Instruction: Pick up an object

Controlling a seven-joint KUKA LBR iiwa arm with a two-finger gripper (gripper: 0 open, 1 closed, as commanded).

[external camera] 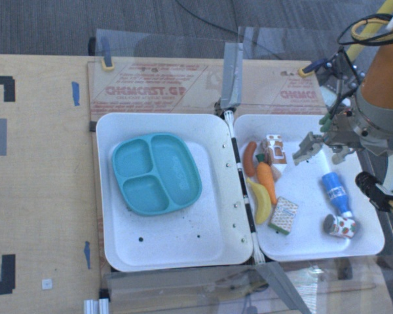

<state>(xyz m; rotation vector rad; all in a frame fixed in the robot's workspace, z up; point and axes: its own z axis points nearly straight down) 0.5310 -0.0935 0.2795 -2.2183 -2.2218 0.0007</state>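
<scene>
The left bin [118, 241] holds a teal divided plate [156, 173] lying flat. Along the left wall of the right bin [373, 244] sit a toy hot dog [249, 158], a small box with a red-and-white print [275, 148], a carrot [268, 180], a banana [262, 203] and a patterned packet [283, 215]. Further right, the gripper [309, 150] hangs above the bin's upper middle, its grey fingers [306, 147] slightly parted with nothing between them. A blue bottle [335, 191] and a small printed can [340, 226] lie near the right wall.
</scene>
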